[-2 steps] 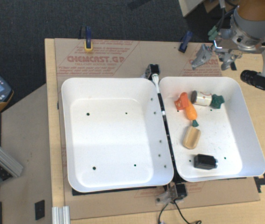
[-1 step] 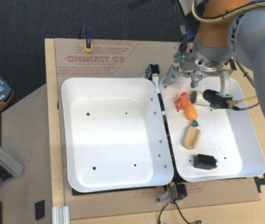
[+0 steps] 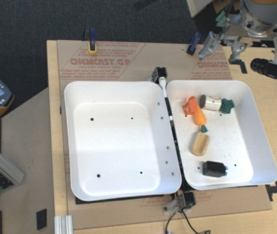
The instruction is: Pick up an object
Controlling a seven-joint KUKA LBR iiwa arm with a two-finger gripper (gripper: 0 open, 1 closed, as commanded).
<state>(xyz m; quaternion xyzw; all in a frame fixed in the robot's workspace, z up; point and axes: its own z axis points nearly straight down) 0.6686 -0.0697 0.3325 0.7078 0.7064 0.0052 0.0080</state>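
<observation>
My gripper [image 3: 223, 50] hangs high over the far edge of the right bin [image 3: 255, 130], open, with nothing between its fingers. Below it in that bin lie an orange carrot-shaped toy [image 3: 195, 110], a white cylinder with a green end [image 3: 217, 104], a tan block [image 3: 200, 144] and a black block [image 3: 214, 169]. All of them rest on the bin floor, apart from the gripper.
The left bin [image 3: 80, 130] sits beside the right one, their rims meeting at a black seam [image 3: 172, 130]. A blue-and-yellow clamp [image 3: 92, 39] stands on the cardboard base at the back left. A black clip [image 3: 159, 74] sits between the bins' far corners.
</observation>
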